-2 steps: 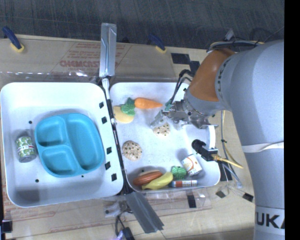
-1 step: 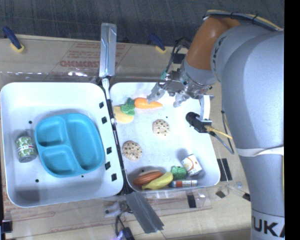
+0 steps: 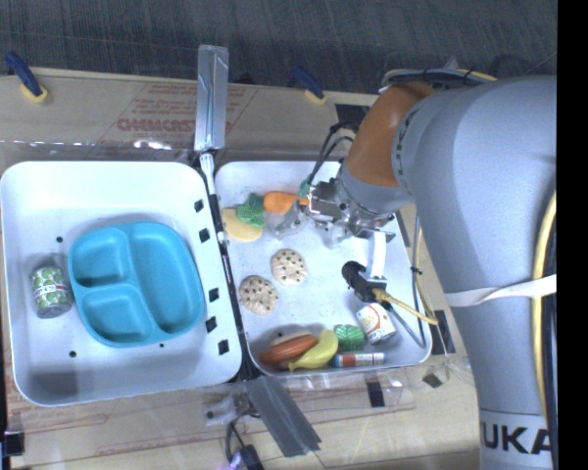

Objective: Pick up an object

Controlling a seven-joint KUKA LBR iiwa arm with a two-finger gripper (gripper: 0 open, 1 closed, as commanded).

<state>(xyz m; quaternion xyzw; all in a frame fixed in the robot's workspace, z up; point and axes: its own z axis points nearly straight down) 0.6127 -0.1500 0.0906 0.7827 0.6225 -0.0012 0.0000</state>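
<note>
The gripper (image 3: 296, 213) is hanging low in the right bin (image 3: 402, 262) by an orange piece (image 3: 279, 202), while two cookies (image 3: 288, 265) are lying nearby

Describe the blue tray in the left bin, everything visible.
The blue tray is a sectioned plate of what looks like light blue plastic, with rounded corners and three hollows: one long, two smaller. It lies flat and face up, slightly turned, on the floor of the left bin. A small green-filled jar lies just beside its left edge.
</note>
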